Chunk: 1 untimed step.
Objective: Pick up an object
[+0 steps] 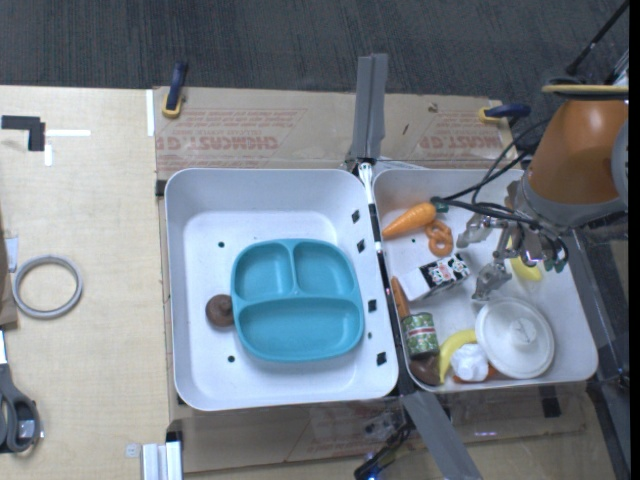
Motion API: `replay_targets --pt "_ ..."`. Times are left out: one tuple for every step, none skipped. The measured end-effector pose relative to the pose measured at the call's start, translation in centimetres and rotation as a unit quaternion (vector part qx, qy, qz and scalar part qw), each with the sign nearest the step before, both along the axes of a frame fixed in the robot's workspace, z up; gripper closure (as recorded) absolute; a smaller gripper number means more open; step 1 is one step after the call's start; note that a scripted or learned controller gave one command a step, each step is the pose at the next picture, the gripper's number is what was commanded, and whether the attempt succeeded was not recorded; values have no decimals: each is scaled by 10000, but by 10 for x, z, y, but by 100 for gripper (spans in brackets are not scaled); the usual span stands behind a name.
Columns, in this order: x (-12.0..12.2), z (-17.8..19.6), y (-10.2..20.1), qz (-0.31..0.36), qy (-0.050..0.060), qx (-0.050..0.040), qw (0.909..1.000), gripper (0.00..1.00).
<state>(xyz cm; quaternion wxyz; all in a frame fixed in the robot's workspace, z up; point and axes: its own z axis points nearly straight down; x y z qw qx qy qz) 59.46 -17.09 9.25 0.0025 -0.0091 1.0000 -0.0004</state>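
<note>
Grey steel, my gripper point(497, 268) hangs at the frame's right over the right bin point(580, 353); whether it is wide or narrow I cannot tell. Just left lies one small black-and-white packet point(444, 272), probably light and slick, best pinched across its short sides. Beyond: one carrot point(409, 220), one green can point(420, 335), one white bowl point(514, 338), one blue tray point(297, 299).

Wooden bench point(80, 188) bears two white bins point(190, 298) point(575, 353), tape roll point(45, 286), scissors point(15, 418).
</note>
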Motion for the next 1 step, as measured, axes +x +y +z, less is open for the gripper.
replay_targets --pt "21 0 67 -766 5 9 9971 0"
